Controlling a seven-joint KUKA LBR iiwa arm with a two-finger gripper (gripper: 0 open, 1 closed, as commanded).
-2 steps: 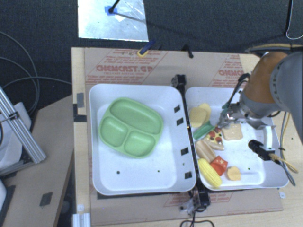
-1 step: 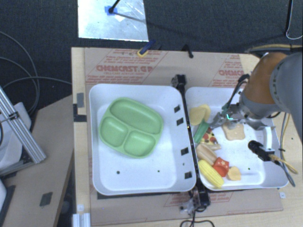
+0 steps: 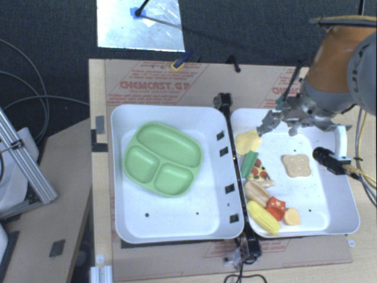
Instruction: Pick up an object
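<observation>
My gripper [image 3: 280, 125] hangs over the back of the right bin [image 3: 341, 217], its two fingers spread apart and nothing between them, so it is open. Just left of and below it lies a pale yellow toy piece [image 3: 247, 140]. A toast slice [image 3: 296, 165] lies in front of the gripper, apart from it. Along the bin's left side lie a green piece [image 3: 249, 161], a pizza slice [image 3: 260, 171], a sausage [image 3: 256, 190], a corn cob [image 3: 263, 216], a red piece [image 3: 275, 206] and an orange piece [image 3: 291, 217].
The left bin [image 3: 135, 223] holds a green divided plate [image 3: 163, 158]. A black divider with clips [image 3: 231, 158] runs between the bins. A black cylinder [image 3: 327, 159] juts over the right bin's right side. The arm [image 3: 339, 58] looms at the upper right.
</observation>
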